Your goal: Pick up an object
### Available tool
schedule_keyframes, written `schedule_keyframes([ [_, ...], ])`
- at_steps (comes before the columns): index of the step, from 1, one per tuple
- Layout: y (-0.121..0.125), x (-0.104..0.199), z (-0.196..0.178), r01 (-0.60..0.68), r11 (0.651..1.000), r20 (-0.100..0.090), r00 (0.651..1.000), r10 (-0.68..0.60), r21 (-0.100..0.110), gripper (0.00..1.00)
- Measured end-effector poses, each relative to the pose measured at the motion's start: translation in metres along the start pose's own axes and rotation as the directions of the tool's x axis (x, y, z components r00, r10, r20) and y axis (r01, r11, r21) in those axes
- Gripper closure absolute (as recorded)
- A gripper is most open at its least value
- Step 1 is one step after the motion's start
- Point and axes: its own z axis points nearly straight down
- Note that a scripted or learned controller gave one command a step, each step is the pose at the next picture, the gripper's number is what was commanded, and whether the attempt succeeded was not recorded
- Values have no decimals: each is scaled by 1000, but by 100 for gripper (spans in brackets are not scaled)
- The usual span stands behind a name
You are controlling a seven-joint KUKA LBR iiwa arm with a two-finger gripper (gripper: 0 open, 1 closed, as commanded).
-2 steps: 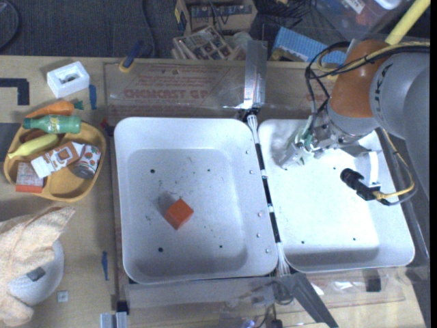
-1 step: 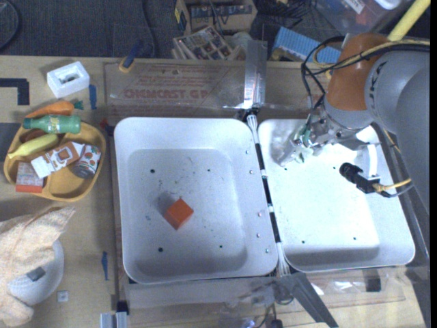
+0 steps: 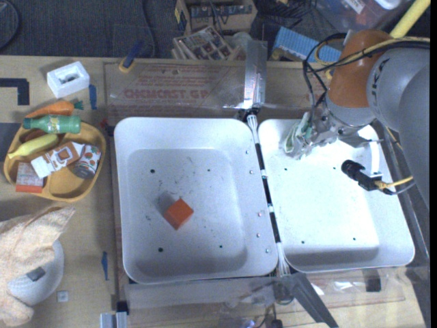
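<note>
Although the orange cube point(image 3: 179, 213) was the one thing to pick, it lay alone near the middle of the left bin point(image 3: 136, 142), tilted on the white floor with nothing touching it. Well apart from it, the gripper point(image 3: 298, 141) hung over the upper left corner of the right bin point(image 3: 382, 244), probably a waiting pose, leaving the cube in plain sight. Whether it was spread or closed could not be told.

— How many bins? 
— Two white bins: a left bin point(image 3: 136, 139) and a right bin point(image 3: 396, 248). 
— And blocks? 
— One orange block point(image 3: 179, 213). One yellow bowl point(image 3: 68, 190) too.
</note>
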Motion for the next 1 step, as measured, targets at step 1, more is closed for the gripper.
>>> schedule_keyframes([
  [1, 19, 49, -88, -262, 965, -8, 965, 262, -14, 100],
])
